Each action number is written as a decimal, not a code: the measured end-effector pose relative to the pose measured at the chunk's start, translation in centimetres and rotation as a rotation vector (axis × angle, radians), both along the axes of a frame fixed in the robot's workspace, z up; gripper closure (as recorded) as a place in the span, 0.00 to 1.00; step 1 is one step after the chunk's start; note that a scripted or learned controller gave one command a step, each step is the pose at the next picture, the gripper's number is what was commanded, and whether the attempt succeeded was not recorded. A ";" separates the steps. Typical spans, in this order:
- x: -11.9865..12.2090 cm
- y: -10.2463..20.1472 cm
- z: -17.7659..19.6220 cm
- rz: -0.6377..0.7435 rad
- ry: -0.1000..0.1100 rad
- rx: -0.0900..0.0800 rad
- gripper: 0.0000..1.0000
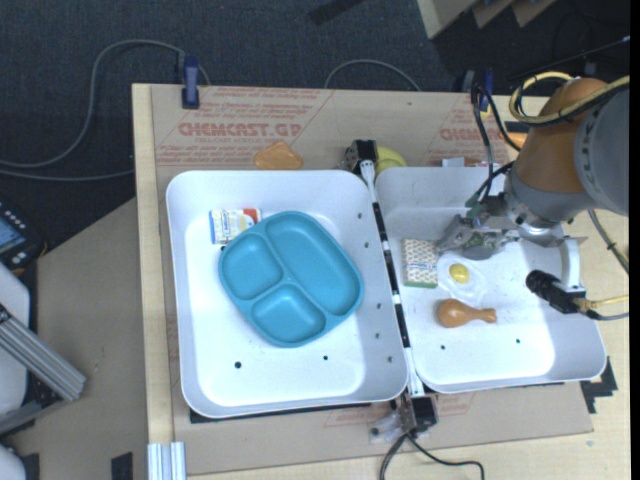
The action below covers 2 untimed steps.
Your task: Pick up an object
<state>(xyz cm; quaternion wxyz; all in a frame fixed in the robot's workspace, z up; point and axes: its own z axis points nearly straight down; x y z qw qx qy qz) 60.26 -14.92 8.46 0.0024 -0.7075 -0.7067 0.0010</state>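
The metal two-finger gripper [470,240] hangs low in the right white bin [560,353], just beyond the fried-egg toy [460,274]; its finger state cannot be told.

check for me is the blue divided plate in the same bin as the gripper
No, the blue divided plate lies in the left bin, while the gripper is over the right bin.
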 end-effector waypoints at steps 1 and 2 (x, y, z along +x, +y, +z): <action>4.3 -0.3 0.1 0.003 -0.011 -0.004 0.00; 4.2 -0.2 1.1 0.003 -0.010 -0.004 1.00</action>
